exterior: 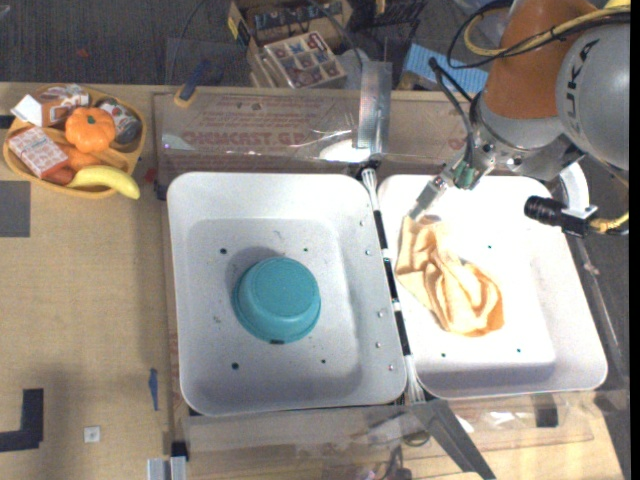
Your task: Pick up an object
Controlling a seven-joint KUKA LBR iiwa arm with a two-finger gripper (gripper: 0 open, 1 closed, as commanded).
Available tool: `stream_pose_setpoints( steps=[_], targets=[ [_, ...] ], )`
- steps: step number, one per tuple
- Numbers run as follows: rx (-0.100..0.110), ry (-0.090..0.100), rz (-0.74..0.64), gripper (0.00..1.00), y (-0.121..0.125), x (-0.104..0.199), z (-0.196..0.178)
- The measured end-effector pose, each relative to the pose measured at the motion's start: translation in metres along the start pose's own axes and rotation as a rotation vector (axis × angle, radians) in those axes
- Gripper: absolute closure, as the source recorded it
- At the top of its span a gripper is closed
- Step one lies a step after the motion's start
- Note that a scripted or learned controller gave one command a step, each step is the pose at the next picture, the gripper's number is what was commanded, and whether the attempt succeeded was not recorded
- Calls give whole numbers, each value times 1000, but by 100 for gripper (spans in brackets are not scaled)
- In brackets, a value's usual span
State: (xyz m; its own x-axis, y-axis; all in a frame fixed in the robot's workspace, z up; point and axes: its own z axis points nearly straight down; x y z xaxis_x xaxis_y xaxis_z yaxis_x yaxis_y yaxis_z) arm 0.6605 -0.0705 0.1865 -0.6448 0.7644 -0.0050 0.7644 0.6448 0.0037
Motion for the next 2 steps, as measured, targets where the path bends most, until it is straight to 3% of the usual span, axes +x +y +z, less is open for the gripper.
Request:
stream_pose_setpoints(
  steps=[1, 2],
  targets=[
    [2, 2, 19, 0, -42, -1, 86],
    [-2, -3, 18, 100, -41, -2, 75]
  ],
)
